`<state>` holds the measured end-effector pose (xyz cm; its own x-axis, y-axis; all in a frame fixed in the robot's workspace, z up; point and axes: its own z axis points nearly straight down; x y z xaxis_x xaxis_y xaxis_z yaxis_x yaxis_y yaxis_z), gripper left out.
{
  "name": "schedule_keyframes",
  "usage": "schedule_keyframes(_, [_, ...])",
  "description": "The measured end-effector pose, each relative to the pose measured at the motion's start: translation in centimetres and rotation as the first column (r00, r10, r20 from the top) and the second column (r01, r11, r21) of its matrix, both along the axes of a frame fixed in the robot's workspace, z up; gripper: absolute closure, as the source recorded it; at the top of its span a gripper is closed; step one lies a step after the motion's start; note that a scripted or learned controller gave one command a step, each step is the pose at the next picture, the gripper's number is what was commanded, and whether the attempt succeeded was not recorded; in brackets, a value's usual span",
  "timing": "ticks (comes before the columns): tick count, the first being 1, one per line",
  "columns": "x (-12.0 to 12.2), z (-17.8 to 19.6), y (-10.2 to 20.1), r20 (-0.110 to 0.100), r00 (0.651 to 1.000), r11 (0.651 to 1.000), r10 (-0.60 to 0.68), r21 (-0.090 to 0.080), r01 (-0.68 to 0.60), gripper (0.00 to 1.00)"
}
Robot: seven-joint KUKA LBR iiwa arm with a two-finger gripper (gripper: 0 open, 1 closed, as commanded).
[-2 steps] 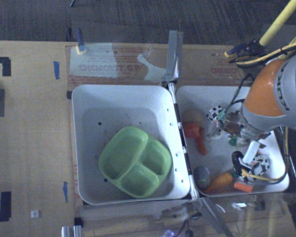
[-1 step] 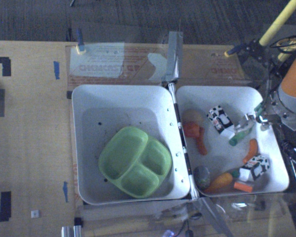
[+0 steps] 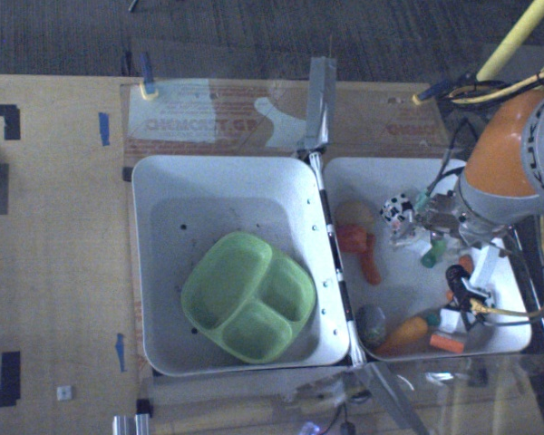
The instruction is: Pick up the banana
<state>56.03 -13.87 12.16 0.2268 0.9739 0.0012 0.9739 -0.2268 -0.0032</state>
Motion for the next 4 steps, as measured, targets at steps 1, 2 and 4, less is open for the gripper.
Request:
schedule_keyframes(1, [-1.0, 2.6, 2.7, 0.002, 0.969, 0.969, -0.249, -0.002, 0.249, 0.00])
schedule_keyframes(2, [-5.8, 1.2, 4.0, -0.004, 0.738, 0.738, -0.675, -0.004, 0.675, 0.00])
schedule_keyframes(4, [-6.9, -1.9, 3.7, -0.007, 0.439, 0.439, -0.898, -0.009, 0.898, 1.00])
